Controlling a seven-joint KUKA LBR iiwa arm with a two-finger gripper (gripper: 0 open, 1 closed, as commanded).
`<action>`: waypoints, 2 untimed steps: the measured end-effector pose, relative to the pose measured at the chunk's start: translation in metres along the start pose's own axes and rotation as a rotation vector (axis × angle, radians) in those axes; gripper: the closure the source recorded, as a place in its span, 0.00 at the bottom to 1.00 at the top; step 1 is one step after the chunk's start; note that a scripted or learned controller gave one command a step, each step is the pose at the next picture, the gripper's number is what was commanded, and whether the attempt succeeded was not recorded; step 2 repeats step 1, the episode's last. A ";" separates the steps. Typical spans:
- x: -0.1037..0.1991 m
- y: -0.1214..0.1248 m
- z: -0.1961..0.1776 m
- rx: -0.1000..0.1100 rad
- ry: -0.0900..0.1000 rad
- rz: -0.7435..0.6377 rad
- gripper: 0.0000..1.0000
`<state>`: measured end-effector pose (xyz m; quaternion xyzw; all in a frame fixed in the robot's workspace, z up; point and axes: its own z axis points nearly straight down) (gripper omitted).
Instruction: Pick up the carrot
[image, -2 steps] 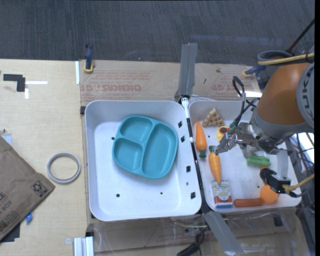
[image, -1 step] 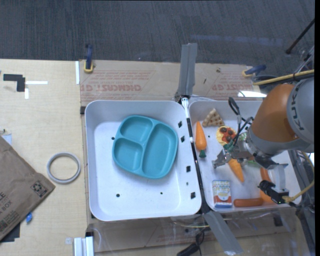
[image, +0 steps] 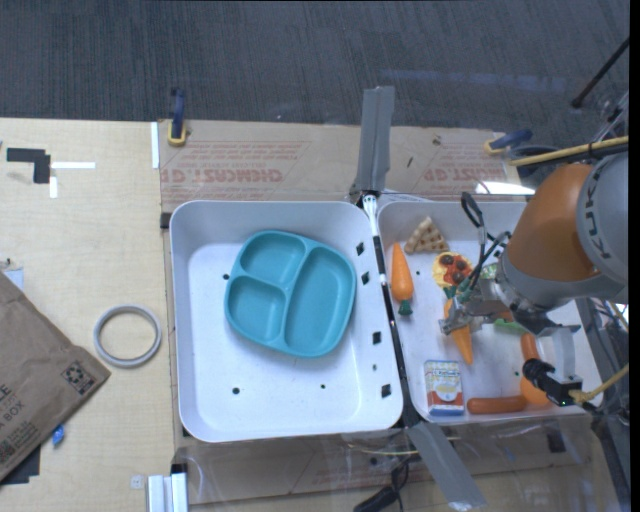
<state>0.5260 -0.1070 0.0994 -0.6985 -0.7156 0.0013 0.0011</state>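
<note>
Hot dog (image: 495, 405) and small carton (image: 443, 387) at lower right of right bin (image: 415, 415); carrot (image: 401, 274) lies upper left by the divider, gripper (image: 462, 318) low nearby, its state untellable: approach along carrot's length.

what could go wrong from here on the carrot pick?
1. The pincer sits amid crowded toy food; a small orange piece lies right under it, so it may grab that instead.
2. The carrot lies against the right bin's left wall, leaving little room for a finger on that side.
</note>
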 end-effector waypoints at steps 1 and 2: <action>0.049 -0.047 -0.103 -0.001 -0.001 0.121 1.00; 0.049 -0.047 -0.103 -0.001 -0.001 0.121 1.00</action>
